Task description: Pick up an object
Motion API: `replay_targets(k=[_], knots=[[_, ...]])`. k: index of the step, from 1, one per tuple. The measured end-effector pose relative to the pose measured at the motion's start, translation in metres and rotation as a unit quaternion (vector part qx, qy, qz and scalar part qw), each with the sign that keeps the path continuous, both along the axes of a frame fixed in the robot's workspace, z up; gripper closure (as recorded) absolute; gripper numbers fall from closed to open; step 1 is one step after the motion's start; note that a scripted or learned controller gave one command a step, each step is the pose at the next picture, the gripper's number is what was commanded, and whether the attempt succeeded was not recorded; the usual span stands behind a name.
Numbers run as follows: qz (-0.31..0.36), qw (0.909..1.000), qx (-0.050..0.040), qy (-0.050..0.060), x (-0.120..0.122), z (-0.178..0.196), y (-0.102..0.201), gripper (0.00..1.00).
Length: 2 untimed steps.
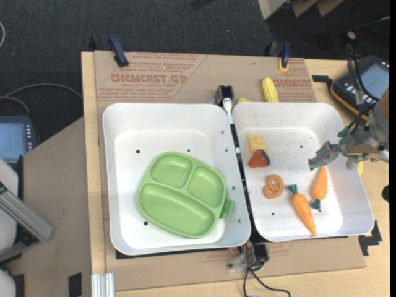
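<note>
My gripper (pixel 338 159) hangs over the right side of the right bin (pixel 346 119), open, with nothing between its fingers. One grey finger (pixel 320 156) points left. Just below it lies an orange carrot (pixel 320 183). A second carrot (pixel 303 211) lies slanted toward the bin's front. Left of them are an orange pretzel-shaped ring (pixel 273 186), a red strawberry (pixel 259 159) and a pale yellow block (pixel 257 142). None of these touches the gripper.
The left bin (pixel 124 129) holds a green divided plate (pixel 181 194). A yellow corn cob (pixel 270 90) lies on the board behind the right bin. A black divider strip (pixel 234 138) runs between the bins. Blue clamps (pixel 117 50) hold the board's back edge.
</note>
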<state>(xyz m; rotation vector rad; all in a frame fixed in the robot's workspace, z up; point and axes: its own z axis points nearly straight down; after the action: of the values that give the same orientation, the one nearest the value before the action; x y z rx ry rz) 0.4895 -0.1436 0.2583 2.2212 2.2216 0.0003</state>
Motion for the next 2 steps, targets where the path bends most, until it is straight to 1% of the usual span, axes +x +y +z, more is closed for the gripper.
replay_targets(k=[1, 2], knots=[[-0.003, 1.0, -0.0002, 0.003, 0.01, -0.056, -0.071, 0.0], [0.001, 1.0, 0.003, 0.0, 0.037, -0.164, -0.075, 0.0]])
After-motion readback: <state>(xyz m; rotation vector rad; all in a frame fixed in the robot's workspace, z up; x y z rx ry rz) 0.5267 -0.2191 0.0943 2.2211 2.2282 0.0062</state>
